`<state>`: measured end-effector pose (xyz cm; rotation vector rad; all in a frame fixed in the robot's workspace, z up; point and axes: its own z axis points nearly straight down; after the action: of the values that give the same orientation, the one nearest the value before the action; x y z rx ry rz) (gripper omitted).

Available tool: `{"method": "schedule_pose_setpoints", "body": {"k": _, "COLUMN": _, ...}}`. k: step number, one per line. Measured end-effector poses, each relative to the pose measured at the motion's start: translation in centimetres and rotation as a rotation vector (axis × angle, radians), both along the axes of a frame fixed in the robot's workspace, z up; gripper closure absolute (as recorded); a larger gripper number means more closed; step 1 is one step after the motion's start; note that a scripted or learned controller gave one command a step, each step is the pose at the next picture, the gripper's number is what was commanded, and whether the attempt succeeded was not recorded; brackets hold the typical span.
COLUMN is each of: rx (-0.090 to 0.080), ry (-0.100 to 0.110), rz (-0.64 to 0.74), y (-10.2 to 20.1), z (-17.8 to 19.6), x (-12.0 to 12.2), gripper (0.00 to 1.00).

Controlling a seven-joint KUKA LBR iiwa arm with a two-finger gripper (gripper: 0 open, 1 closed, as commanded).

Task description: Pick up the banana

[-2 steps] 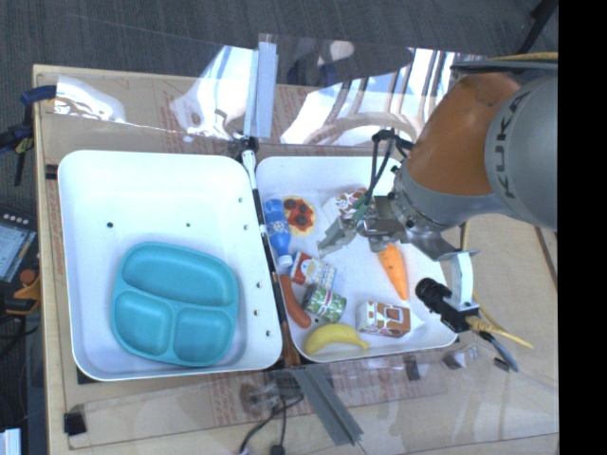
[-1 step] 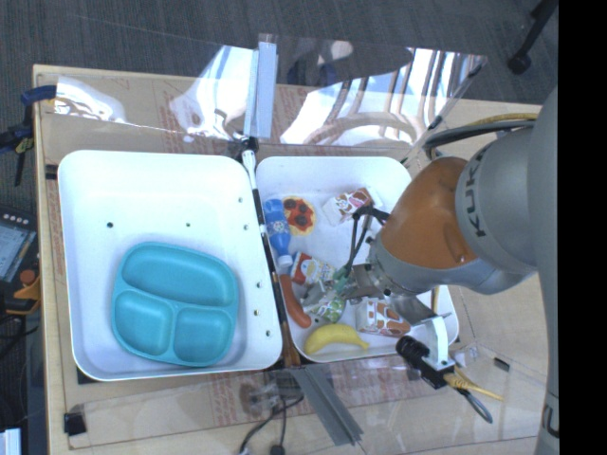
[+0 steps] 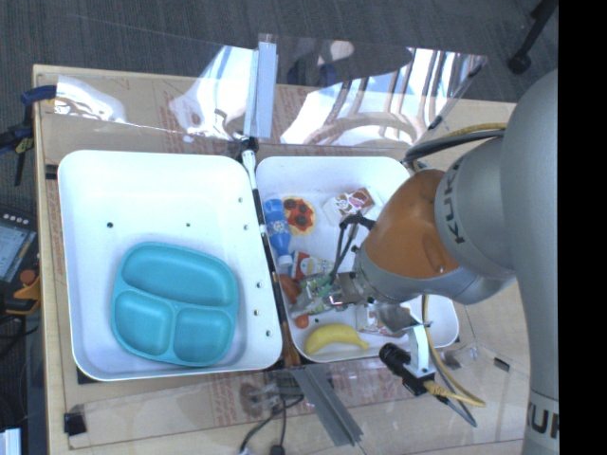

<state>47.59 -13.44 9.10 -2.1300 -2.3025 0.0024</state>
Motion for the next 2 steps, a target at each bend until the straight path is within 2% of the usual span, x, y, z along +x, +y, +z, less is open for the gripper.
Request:
{"method": "schedule_pose_setpoints", "body": {"k": 1, "rx": -0.003, "ry": 0.000, "rz": -0.013, "y": 1.3, "z": 0.0, "x": 0.0, "gripper": 0.00}}
{"method": "schedule_pose_setpoints", "body": {"k": 2, "rx": -0.003, "ry": -0.004, "rz": -0.005, "y": 1.4, "z": 1.3, "x": 0.2, "gripper": 1.00}}
